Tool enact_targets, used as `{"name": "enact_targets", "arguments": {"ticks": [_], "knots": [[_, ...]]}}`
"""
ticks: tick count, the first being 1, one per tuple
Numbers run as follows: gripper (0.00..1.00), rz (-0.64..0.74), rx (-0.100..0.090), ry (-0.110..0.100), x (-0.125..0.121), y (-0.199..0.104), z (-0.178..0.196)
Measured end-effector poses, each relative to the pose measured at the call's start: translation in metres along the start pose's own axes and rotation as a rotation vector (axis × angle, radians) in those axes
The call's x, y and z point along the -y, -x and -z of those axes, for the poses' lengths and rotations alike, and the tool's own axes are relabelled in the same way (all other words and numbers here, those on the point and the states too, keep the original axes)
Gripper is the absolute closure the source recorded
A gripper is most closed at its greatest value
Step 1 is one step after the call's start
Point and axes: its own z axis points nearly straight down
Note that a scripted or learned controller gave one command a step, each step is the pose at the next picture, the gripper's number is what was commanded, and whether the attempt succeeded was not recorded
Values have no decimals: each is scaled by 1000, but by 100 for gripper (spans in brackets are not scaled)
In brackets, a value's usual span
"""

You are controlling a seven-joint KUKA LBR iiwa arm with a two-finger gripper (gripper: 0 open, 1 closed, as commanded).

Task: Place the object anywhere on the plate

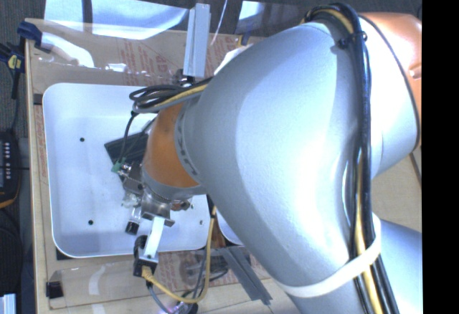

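Grey metal, ringed by an orange band (166,156), the arm (287,162) reaches from the right over the left white bin (72,162) on the counter (100,278). The jaws (135,194) hang below the wrist, over the middle of the bin floor; whether they are open or closed cannot be told. A dark flat object (118,146), partly hidden by the wrist, lies on the bin floor just up-frame of the jaws, close beside them. Black and yellow cables (154,94) loop farther up-frame.
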Motion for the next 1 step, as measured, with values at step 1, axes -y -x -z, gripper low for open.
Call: {"name": "enact_targets", "arguments": {"ticks": [1], "knots": [[100,-281,12,-6,36,-64,-5]]}}
